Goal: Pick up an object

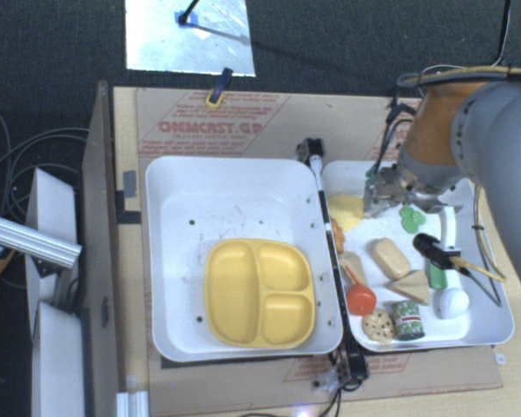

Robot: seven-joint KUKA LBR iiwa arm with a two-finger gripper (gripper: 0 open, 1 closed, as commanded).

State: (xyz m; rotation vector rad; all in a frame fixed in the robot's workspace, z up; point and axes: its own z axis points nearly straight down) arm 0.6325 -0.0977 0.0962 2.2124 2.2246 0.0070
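From my feed the floor (52, 33) reads as dark carpet, almost black, with a fine speckle; a pale, shiny square sheet (189, 24) lies on it at the top, with a small blue piece (185, 19) near its left side and a thin dark line running across it; loose black cables (22, 159) curl over the carpet on the left; below them I see a white box-like stand (48, 276) crossed by a silvery metal bar (30, 240); the table (243, 120) is topped with brown cardboard printed in red lettering; the light is even and soft, with little shadow.
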